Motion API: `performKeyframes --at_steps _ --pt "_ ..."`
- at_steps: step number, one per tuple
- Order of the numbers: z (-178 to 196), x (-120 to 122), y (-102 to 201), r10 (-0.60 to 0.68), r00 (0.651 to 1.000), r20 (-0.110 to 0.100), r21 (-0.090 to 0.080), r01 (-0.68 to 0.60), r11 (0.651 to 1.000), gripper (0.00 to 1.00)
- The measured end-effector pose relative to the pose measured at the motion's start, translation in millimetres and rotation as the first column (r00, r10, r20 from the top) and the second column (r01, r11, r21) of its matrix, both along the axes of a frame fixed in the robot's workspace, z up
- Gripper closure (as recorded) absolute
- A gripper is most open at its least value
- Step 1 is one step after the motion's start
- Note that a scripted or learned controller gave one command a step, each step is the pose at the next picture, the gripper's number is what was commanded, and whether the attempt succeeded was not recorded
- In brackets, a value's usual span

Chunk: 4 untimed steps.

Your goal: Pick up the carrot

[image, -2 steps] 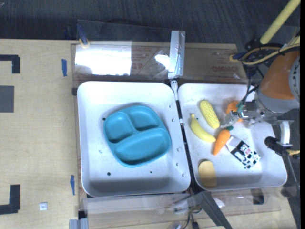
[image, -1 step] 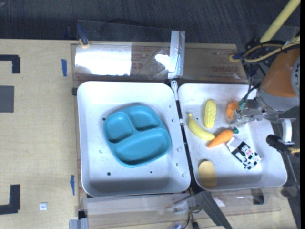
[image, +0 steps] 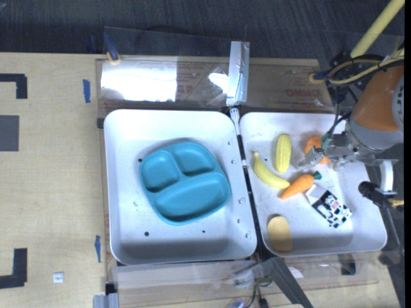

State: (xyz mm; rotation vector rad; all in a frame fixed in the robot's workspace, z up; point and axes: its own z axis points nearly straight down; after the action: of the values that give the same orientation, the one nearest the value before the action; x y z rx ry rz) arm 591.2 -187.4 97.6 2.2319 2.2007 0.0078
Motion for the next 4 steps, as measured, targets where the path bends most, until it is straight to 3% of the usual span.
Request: performKeyframes --at_steps 1,2,3,4 --pt "-11.2 50.2 -10.5 -0.011 1.0 -0.005 0.006 0.011 1.0 0.0" --pt "0.2 51.4 -10.6 -0.009 1.0 -0.002 0.002 0.009 1.0 1.0" --pt "-10.2 9.0 -11.8 -0.126 0.992 -0.007 0.016 0.126 0.992 1.0" --pt "-9.3 -6.6 57.9 -0.084 0.996 -0.002 0.004 0.084 0.996 1.0"
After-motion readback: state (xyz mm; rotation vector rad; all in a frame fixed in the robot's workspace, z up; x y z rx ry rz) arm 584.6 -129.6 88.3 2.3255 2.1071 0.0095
